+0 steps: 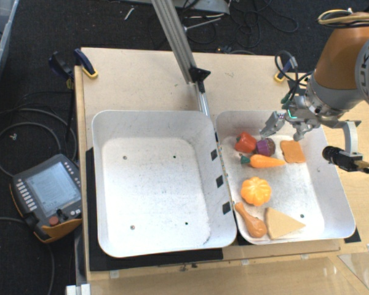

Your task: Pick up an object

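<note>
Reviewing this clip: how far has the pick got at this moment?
Done: the gripper is over the far end of the right bin, fingers spread. In hand: nothing sits between them. Left: the whole grasp and lift. The red pepper, purple piece, carrot, orange slice, small pumpkin, drumstick and cheese wedge all lie on the bin floor.

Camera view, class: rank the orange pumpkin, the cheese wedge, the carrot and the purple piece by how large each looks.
1. Cheese wedge and orange pumpkin: they look much alike, so no ranking between them.
2. Carrot: long but thin.
3. Purple piece: smallest.
</note>
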Robot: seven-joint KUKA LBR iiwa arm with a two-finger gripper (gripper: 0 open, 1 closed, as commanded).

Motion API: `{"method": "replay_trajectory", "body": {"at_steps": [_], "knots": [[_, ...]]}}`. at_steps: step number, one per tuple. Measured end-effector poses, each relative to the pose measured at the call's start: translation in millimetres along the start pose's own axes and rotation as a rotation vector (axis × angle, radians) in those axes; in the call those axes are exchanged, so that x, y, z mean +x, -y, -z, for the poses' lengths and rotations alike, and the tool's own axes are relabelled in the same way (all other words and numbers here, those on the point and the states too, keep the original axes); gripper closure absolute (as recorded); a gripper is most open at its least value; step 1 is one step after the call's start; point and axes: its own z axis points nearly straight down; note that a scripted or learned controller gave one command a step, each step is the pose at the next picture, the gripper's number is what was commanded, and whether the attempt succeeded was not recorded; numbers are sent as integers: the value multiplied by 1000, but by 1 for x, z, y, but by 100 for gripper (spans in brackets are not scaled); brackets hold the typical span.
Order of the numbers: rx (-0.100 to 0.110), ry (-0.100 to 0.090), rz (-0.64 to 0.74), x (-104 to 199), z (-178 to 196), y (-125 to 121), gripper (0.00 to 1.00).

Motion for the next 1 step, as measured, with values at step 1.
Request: {"method": "replay_trajectory", "body": {"at_steps": [1], "knots": [[3,0,2,3,-48,-8,0]]}}
